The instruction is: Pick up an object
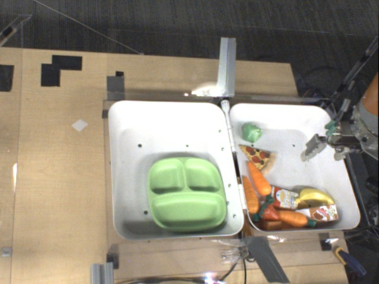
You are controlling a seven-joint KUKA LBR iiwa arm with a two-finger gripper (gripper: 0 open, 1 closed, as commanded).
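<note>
Pincer (309, 151), grip state unclear, hangs over three carrots (259, 181) and one banana (314, 197).

Robotics lab setup: two white bins (172, 114) mounted side by side on a plywood bench (53, 176), aluminium brackets (227, 64) bolted on, black marker patches (59, 70) stuck down, dark carpet (177, 10) behind.

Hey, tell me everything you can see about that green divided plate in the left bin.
The light green plastic divided plate is a rounded square with three compartments: two small ones on its far side, one wide one on its near side. It looks smooth and slightly glossy, and its compartments hold nothing. It lies flat and right side up on the floor of the left shallow white bin, toward the near right corner, its right edge close to the bin's right wall. Only the bin touches it.
</note>
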